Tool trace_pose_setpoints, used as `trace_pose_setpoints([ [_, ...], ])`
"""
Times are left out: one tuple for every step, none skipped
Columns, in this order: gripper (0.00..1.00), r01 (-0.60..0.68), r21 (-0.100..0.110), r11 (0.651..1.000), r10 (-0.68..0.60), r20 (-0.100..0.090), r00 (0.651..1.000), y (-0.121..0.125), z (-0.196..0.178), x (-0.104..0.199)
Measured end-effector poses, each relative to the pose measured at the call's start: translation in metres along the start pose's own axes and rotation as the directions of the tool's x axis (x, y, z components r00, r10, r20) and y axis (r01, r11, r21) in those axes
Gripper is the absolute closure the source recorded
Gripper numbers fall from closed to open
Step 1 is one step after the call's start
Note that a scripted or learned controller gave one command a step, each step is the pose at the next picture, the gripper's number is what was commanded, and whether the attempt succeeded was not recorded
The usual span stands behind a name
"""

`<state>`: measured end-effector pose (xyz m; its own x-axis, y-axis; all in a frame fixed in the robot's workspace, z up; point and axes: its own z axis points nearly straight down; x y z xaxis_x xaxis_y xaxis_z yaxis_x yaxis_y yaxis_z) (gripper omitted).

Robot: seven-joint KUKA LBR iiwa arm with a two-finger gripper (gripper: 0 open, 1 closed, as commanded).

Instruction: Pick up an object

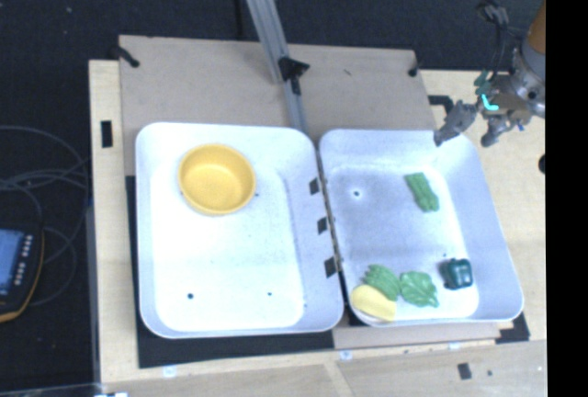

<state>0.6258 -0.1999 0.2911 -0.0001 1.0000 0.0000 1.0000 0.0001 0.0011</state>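
Hanging over the upper right corner of the right bin (487, 202), the gripper (471, 130) had its two dark fingers spread apart with nothing between them, one finger (447, 130) over the bin's rim and the other further right. Its grey arm (533, 55) came in from the right edge of the bench (239, 368). Inside that bin, a ribbed green piece (422, 191), long and narrow, lay alone in the upper right part, well apart from the rest. Along the bin's lower edge sat a tight cluster: a smooth pale yellow, rounded thing (371, 301) at the lower left corner, touching a crinkled green leafy piece (382, 280) just above it; a second leafy green piece (420, 289) lay just beside that one; a small dark teal block (457, 273) stood near the lower right corner. Nothing lay between the gripper and the ribbed piece. The left bin (156, 294) carried a round yellow bowl (217, 179), glossy and open side up, in its upper left part. Both bins were shallow, white and round-cornered, touching along a seam with small dark clips (321, 225). A grey metal rail (266, 18) slanted down from the top edge of the view to the seam's upper end. A brown board (202, 83) lay under the bins.
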Motion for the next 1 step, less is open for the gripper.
trace_pose_setpoints([
  [0.00, 0.000, 0.000, 1.000, 0.000, 0.000, 1.000, 0.0000, 0.0000, 0.0000],
])
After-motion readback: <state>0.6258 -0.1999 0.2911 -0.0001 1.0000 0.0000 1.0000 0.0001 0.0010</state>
